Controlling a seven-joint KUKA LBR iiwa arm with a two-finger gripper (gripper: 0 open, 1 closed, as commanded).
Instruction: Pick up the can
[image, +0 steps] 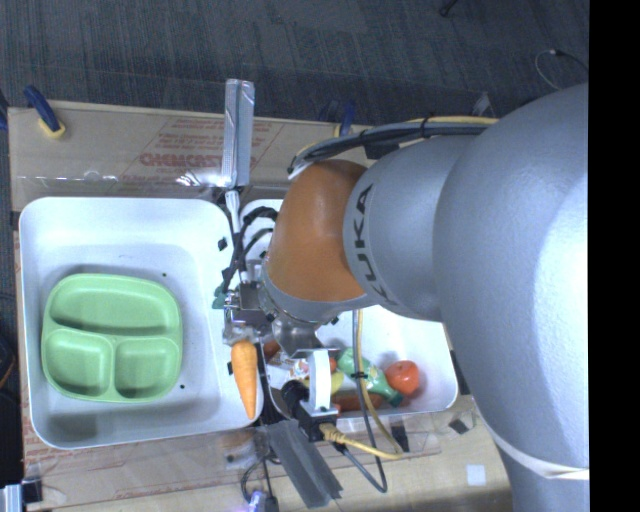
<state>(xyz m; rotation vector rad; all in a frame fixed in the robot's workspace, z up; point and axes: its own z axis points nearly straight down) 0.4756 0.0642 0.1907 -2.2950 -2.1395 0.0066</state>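
As the arm (320, 240) covers the right bin (443, 392), neither its grip nor the can's place can be told.

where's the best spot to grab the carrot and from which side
Probably the thick far end of the carrot, coming from above and closing across its width. It lies flat and lengthwise, tapering to a thin tip at the near end that would likely slip.

The left bin (40, 230) has open floor at top and bottom; a green tray (112, 336) takes its middle. In the right bin (448, 392), carrot (244, 378), tomato (403, 377) & other items lie crowded together, w/ the arm (420, 240) over most of it.
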